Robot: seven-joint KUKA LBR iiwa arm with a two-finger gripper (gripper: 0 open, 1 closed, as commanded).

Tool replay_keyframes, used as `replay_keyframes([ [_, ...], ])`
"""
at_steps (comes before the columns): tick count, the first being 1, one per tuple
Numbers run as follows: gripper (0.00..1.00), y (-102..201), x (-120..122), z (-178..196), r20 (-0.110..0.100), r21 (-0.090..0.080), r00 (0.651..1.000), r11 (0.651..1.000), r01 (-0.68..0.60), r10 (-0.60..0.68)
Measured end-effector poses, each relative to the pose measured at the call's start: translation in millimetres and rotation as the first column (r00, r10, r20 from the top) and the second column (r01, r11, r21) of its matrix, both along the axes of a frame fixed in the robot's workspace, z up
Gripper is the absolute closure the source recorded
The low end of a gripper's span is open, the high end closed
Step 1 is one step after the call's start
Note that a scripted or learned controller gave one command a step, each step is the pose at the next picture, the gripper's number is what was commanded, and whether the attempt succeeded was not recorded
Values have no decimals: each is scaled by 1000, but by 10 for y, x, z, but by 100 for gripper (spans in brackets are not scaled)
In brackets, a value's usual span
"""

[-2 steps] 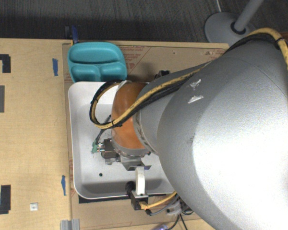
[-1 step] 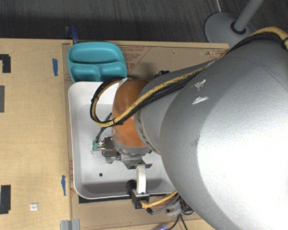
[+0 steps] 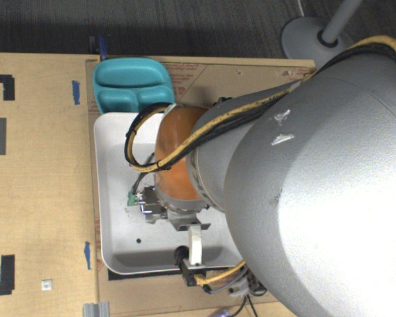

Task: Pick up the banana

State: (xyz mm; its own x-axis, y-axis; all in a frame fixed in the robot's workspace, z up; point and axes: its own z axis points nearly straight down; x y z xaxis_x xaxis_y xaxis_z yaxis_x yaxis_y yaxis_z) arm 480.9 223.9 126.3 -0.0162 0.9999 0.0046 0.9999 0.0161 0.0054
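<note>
A grey KUKA arm [image 3: 317, 170] sweeps in from 3 o'clock, covering most of a white bin [image 3: 112, 197], its wrist bearing straight down. The banana lies somewhere unseen, so its direction, long axis and appearance cannot be judged; the gripper's state likewise cannot be told. A teal tray [image 3: 132, 84] sits at 12 o'clock.

Tan cardboard-covered tabletop [image 3: 39, 177] with black square tape marks [image 3: 1, 88] and small blue tape bits [image 3: 76, 92]. Dark grey carpet floor [image 3: 152, 12] along the top. Round grey metal stand base [image 3: 310, 37] with slanted pole, top right.
</note>
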Motion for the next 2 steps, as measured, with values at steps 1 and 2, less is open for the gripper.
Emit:
replay_keyframes([
  [1, 100, 4, 3, 101, 1, 0, 1000, 1000, -1, 1],
  [2, 100, 8, 5, 198, 2, 0, 1000, 1000, -3, 3],
])
